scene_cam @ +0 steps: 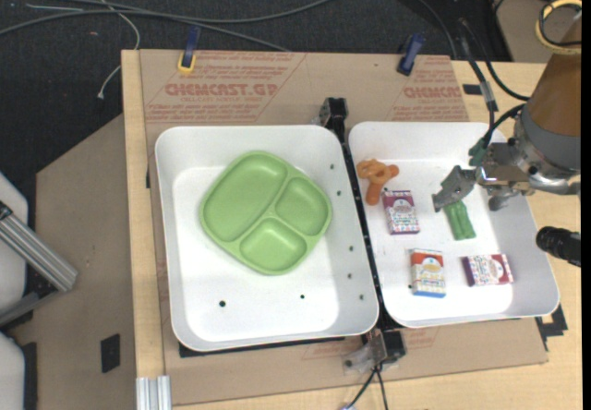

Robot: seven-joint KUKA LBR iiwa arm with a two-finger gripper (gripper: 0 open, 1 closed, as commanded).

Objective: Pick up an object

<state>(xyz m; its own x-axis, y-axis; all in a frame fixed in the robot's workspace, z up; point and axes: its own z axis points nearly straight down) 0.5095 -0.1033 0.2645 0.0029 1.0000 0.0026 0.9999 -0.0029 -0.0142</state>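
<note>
The right bin (406, 138) holds several small items. A green stick (462, 223) lies right of centre, an orange toy (376, 177) sits near the left wall, and a purple-and-white packet (401, 212) lies beside it. A red-and-white packet (428, 272) and a purple packet (487, 270) lie toward the front. My gripper (477, 190) hangs over the bin's right half, just above the far end of the green stick. It stands open, with nothing between its fingers.
The left bin (185, 307) holds a light green divided plate (266, 212). A black clamp (333, 111) sits at the bins' far junction, and another (379, 348) at the near one. Blue clips (189, 57) pin the cardboard base. Cables run behind the arm at the right.
</note>
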